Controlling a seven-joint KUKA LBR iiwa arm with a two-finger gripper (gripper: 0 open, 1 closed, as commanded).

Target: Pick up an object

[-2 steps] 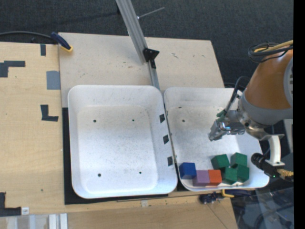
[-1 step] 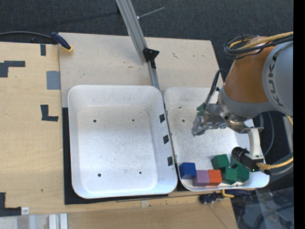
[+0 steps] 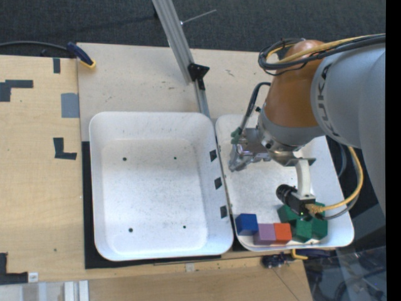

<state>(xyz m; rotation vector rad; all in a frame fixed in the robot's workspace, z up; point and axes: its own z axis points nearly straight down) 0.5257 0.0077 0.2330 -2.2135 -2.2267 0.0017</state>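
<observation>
blue cube [image 3: 247,223], matte, beside purple block [image 3: 267,232].

Partial "KU" lettering, probably KUKA, on arm [image 3: 351,99].

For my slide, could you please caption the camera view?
KUKA arm's end effector hovers in the right bin above blue, purple, orange and green blocks.

blue block [image 3: 246,223], purple block [image 3: 267,232], orange block [image 3: 282,231], green block [image 3: 306,228], white bins [image 3: 100,130]
</observation>
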